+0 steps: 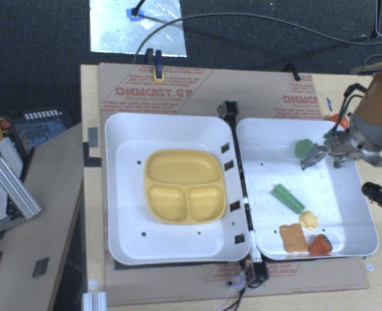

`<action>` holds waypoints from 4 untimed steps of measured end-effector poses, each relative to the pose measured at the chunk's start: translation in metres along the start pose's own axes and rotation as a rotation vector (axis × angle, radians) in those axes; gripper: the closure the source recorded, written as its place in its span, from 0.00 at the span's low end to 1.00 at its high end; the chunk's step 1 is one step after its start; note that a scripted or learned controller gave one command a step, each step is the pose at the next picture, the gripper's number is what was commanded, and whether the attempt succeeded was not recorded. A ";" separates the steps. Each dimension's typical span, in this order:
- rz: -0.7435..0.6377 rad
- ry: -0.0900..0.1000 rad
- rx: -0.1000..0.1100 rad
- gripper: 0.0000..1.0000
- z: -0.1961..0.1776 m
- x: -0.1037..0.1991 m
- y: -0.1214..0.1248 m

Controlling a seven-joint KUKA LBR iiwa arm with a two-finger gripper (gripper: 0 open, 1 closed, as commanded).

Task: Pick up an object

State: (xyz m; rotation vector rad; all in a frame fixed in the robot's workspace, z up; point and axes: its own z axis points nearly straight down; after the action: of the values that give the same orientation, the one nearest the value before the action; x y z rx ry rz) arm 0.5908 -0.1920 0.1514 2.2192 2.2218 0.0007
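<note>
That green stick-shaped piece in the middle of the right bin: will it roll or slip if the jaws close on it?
The green stick-shaped piece looks rounded and smooth, so it could roll if nudged sideways. It seems small and rigid, probably light. It lies flat and apart from its neighbours, so a grip across its width looks likeliest to hold.

Two bins: left bin (122, 173) and right bin (353, 199), both plain white. Divided tray (181, 185) in left bin: pale yellow, uniform. In right bin: round piece (303, 148) mid green; stick-shaped piece (288, 197) same green, slightly lighter; small lump (309, 220) pale yellow; flat piece (293, 238) orange; piece beside it (320, 244) red. Pincer (324, 154): dull grey metal; arm (380, 105) above it orange-tan over grey. Desk (197, 86) surface: tan board printed with red lettering and diagonal red stripes. Clamp (158, 65) at desk's far edge: blue with yellow tip. Floor (35, 44): dark speckled carpet; foil sheet (137, 18) on it silver.
</note>
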 end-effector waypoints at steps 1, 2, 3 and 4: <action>0.000 0.001 0.002 0.00 0.061 0.002 -0.004; 0.000 -0.001 -0.003 1.00 0.048 0.001 -0.002; 0.001 -0.001 -0.005 1.00 -0.015 -0.003 -0.005; 0.002 -0.002 -0.005 1.00 -0.073 -0.008 -0.012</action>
State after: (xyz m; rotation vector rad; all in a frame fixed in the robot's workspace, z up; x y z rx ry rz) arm 0.5789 -0.1999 0.2247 2.2181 2.2162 0.0041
